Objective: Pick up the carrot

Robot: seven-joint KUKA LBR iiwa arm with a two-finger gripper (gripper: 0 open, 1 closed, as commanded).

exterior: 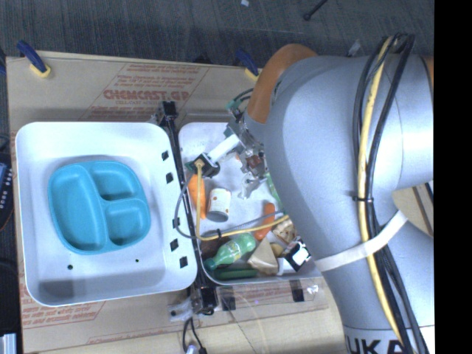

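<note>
the big grey arm (346, 190) is closest to us and covers much of the right bin (193, 135), with its gripper (247, 164) low in the middle of that bin, and i cannot tell if it is squeezed or let go. the carrot (196, 192) lies by the bin's left wall, just left of a small white cup (218, 203), with nothing holding it. to do this well, i think the gripper should slide left, stay off the cup, and pinch the carrot across its middle.

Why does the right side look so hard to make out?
In the camera view the grey arm sits close to the lens, large and soft-edged, and covers much of the right bin; the blue tray in the left bin is evenly lit and clearer.
</note>
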